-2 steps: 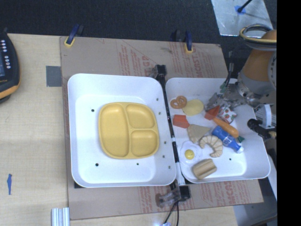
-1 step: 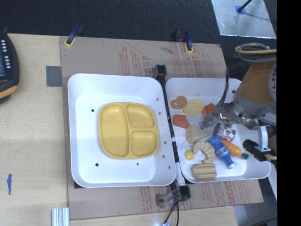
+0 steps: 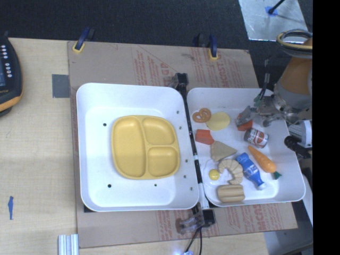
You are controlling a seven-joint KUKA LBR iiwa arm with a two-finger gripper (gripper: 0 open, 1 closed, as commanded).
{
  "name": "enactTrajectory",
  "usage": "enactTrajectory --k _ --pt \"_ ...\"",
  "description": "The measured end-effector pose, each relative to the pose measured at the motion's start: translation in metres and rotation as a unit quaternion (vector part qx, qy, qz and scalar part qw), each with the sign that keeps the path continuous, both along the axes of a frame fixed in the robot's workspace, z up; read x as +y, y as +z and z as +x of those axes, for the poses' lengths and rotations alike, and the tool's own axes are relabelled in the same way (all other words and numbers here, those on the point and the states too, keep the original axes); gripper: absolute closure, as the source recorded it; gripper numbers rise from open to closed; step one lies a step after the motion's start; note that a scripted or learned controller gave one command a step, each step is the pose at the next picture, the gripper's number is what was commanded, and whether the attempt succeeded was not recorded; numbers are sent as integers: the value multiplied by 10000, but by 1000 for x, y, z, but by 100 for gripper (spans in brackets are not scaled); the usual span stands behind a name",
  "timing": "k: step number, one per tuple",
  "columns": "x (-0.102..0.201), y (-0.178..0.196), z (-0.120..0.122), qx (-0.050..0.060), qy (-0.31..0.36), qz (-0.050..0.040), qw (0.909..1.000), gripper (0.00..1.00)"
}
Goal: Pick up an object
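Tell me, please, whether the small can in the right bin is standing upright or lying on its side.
On its side. The can shows its red-and-white wall lengthwise on the right bin floor, just below the tool.

This looks like a robot lab. Two shallow white plastic bins [image 3: 85,142] sit side by side on a brown cardboard sheet [image 3: 133,62], held down by blue and yellow clamps [image 3: 81,40] at 12 o'clock. At 9 o'clock lies a black and orange control pad [image 3: 8,73] on the pale wooden bench [image 3: 32,158].

Glossy white plastic bins [image 3: 90,142], matt yellow plastic tray [image 3: 144,146], brown cardboard sheet [image 3: 138,62]
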State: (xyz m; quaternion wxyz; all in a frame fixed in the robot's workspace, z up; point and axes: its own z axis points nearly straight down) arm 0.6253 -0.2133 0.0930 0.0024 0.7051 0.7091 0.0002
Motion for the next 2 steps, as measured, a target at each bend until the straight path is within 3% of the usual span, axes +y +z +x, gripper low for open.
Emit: enactTrajectory --k 1,2 --pt "36 0 14 16 6 10 10000 0" --pt "34 11 14 14 16 3 10000 100"
